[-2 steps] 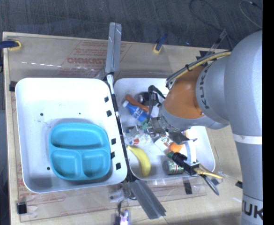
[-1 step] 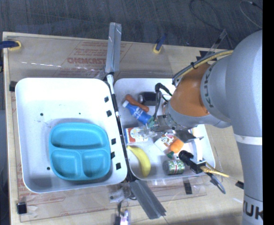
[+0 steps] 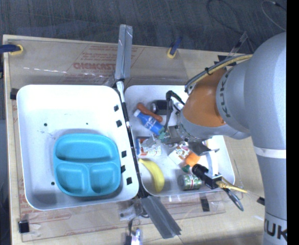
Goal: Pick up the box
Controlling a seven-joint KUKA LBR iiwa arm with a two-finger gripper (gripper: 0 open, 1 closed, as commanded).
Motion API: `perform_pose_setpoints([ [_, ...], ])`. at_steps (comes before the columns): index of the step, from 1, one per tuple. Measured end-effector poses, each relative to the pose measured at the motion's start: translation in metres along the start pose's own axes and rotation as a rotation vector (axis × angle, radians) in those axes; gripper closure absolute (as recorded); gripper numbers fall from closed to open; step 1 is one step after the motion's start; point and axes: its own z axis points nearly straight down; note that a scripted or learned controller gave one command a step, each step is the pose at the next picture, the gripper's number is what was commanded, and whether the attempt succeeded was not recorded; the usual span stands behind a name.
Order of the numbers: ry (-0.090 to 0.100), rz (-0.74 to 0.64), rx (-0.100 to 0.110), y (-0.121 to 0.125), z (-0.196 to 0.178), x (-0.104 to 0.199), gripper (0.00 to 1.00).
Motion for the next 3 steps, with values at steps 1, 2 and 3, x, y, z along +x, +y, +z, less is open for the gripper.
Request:
perform_pose_setpoints([
  [1,-0.002,0.085,-0.02,0.027,0.008,0.027,0.0],
  [2,0.0,0.077,-0.028,0.007,0.008,0.027,0.0],
  [3,0.014,0.066,-0.028,0.011,-0.006,0.032,1.0],
])
